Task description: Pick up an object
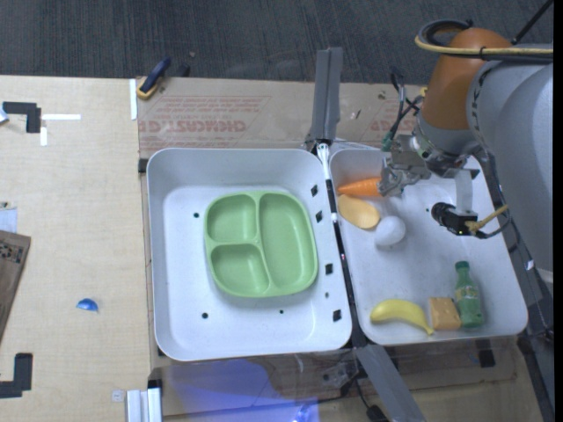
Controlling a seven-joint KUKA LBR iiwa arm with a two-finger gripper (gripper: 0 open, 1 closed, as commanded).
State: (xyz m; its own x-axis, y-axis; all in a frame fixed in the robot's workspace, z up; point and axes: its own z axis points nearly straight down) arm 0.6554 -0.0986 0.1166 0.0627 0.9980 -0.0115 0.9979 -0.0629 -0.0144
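Observation:
My gripper (391, 183) reaches down into the back left of the right bin (422, 288), right at the orange carrot (356, 186). Its tips sit at the carrot's right end, touching or nearly so; I cannot tell whether they are open or shut. Just in front of the carrot lies a yellow-orange rounded piece (359, 212), and a white ball (390, 232) rests beside it. At the bin's front lie a banana (400, 314), a tan block (442, 314) and a small green bottle (467, 295).
The left bin (176, 236) holds a green three-compartment plate (260, 242). A grey divider post (326, 95) rises between the bins at the back. The arm's grey body (519, 121) covers the right bin's back right. A black cable clip (450, 218) hangs over that bin.

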